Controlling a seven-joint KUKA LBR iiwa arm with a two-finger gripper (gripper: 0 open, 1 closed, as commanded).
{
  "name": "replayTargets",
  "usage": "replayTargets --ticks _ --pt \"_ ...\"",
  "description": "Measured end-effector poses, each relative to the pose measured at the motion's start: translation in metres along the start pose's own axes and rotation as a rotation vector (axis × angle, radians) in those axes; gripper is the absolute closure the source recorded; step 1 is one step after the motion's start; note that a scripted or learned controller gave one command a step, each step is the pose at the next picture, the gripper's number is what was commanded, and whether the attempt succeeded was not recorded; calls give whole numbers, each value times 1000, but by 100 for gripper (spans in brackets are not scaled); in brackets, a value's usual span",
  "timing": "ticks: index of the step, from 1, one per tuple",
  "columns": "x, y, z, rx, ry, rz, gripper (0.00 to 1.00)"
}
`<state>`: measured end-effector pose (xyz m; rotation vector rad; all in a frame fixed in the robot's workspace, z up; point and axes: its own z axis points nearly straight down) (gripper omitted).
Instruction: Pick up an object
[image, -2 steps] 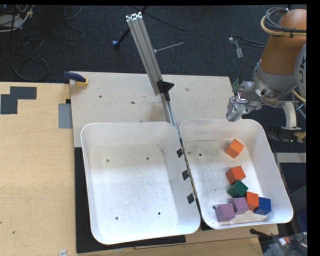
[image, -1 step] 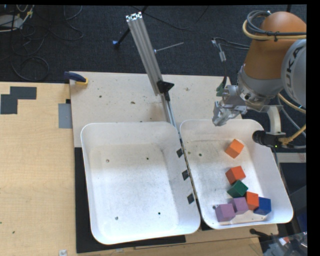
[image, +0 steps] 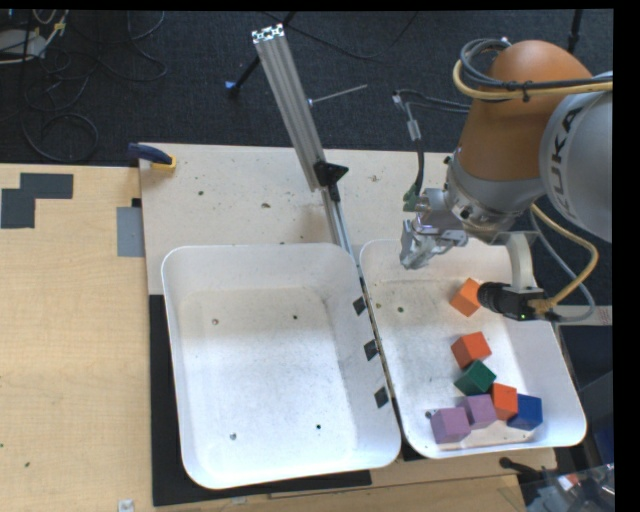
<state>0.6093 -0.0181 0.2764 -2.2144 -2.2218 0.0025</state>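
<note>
The gripper (image: 417, 252) hangs over the right bin's (image: 420, 340) far end (fingers pressed together, pinching nothing), blocks (image: 478, 378) nearer.

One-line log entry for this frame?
phase: approach | gripper: over right bin far end, nothing held | blocks: seven in right bin | left bin: no blocks

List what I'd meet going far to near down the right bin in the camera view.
Gripper → lone orange block → red-orange block → green block → blue block → front purple block.
</note>
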Motion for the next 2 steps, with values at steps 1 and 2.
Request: replayTargets --ticks 1,2 --pt "47 -21 1 1 0 -1 100" --pt "95 -32 21 2 -1 -1 100"
